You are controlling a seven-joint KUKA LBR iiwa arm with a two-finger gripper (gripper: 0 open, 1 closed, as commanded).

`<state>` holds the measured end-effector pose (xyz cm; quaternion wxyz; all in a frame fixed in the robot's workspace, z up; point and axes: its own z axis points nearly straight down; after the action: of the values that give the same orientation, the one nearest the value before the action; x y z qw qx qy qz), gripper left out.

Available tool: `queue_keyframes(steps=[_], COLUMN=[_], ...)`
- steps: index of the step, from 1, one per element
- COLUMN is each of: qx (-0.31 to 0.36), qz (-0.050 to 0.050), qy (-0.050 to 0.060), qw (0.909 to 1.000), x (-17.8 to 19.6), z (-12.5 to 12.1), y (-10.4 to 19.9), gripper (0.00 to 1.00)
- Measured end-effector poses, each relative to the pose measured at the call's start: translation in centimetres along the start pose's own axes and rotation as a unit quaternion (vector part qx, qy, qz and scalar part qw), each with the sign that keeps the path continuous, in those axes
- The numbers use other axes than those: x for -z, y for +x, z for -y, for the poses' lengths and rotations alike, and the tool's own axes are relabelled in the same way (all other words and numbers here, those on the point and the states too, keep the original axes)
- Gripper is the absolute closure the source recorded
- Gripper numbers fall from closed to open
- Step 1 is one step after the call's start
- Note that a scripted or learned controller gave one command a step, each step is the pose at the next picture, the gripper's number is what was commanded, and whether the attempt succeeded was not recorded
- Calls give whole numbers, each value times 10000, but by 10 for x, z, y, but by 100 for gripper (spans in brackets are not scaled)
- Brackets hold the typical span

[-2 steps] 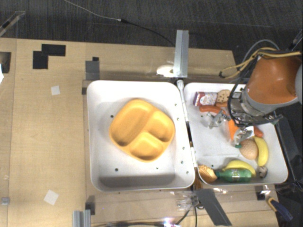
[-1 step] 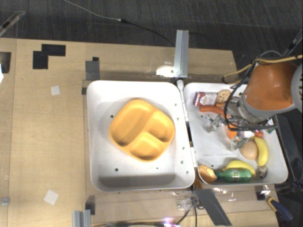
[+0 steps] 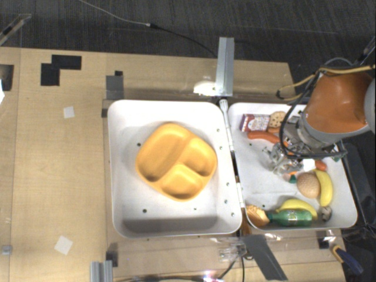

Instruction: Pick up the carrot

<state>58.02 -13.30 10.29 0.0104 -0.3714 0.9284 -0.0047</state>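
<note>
Gripper (image 3: 286,162) low in the middle of right bin (image 3: 254,175), metal fingers blurred against clutter; opening and any hold cannot be told. Arm (image 3: 336,106), grey with glossy orange band, overhanging that bin's upper right corner. Carrot (image 3: 264,136), orange and tapered, lying just left of and above the gripper, directly under a cookie box (image 3: 258,122) at the back wall; touching or apart from the fingers cannot be told. Open white floor to the gripper's left, toward the dividing rim. Crowded on the near side: one round tan fruit (image 3: 308,185), two smooth yellow bananas (image 3: 324,187) (image 3: 297,205), one green bottle (image 3: 292,217) lying flat against the front wall, one brown pastry (image 3: 257,215) in the front left corner. Left bin (image 3: 120,175), shallow white plastic with rounded corners, bearing one yellow sectioned plate (image 3: 176,160) with three compartments, tilted, bare margin on all sides. Wooden bench (image 3: 53,175) around both bins.
</note>
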Motion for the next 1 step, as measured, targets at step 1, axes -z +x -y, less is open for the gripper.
queue_keyframes(steps=[1], qx=[622], qz=[-31], qy=[-34], qw=[9981], x=[-13], z=[-11], y=[-29], gripper=[100])
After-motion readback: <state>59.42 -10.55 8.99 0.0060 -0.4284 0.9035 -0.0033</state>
